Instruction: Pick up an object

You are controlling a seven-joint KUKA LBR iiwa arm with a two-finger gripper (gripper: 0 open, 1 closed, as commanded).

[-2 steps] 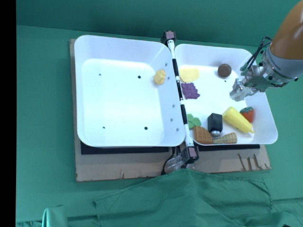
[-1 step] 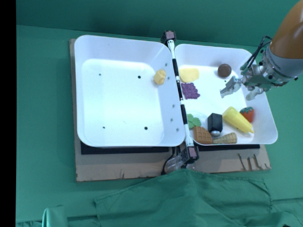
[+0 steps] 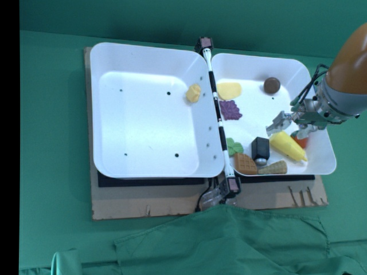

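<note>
Crowding the right bin's (image 3: 321, 164) far wall: jaws (image 3: 291, 126), corn (image 3: 288, 146).

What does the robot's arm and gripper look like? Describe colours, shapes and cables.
The arm is a rounded orange band above a grey wrist section. Thin dark cables loop along its left side. The gripper is pale grey metal, with stubby fingers.

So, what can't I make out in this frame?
- Red object in the right bin: mostly hidden by the gripper and the yellow corn; identity unclear.
- Gripper: fingers blurred, state unclear.
- Arm: cut off by the right edge.
- Small grey item below the black block: too small to identify.
</note>
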